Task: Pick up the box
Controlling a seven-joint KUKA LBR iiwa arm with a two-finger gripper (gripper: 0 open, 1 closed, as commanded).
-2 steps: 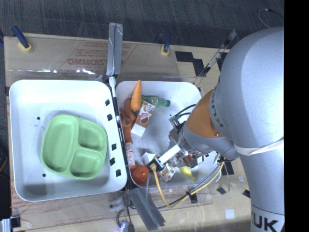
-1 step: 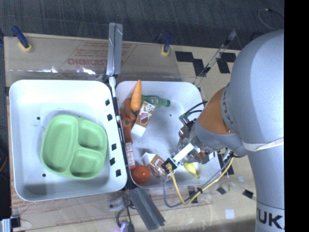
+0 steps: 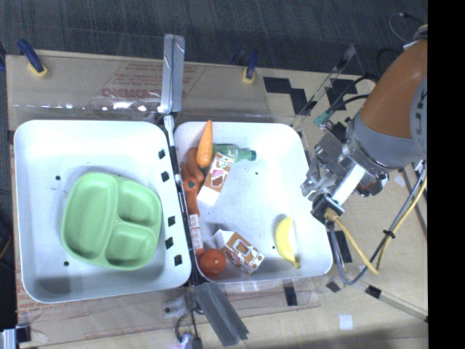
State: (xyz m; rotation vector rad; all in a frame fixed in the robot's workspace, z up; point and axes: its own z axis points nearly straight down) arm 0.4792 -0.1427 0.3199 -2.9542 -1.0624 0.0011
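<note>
Nearest the lens: grey arm (image 3: 392, 115), orange-banded, poised above the right rim of the right bin (image 3: 309, 144). Just outside that rim, about midway along it: gripper (image 3: 321, 187). Impossible to tell whether released or clenched; nothing seen in its grasp.

Closest to it inside the bin, toward the front right corner: banana (image 3: 286, 240). Farther in, along the front edge: small box (image 3: 243, 251), printed, lying askew, just beside a tomato (image 3: 212, 262) in the front left corner. Against the left wall: tall box (image 3: 216, 180), brown and white, hemmed in by a carrot (image 3: 205, 142), a green bottle (image 3: 236, 153) and a reddish item (image 3: 191, 174) hard to identify. Across the divider, in the left bin (image 3: 29, 195): green sectioned plate (image 3: 111, 220).

Likely trouble: two boxes, one instruction, so easy to go for the wrong one. Around the tall box, too crowded for comfort: easy to close on carrot or bottle instead, or to shove the carton harder against the wall. At the small box, probably a skewed face slipping free, a tomato sent rolling, or a banana clipped on the way across.
</note>
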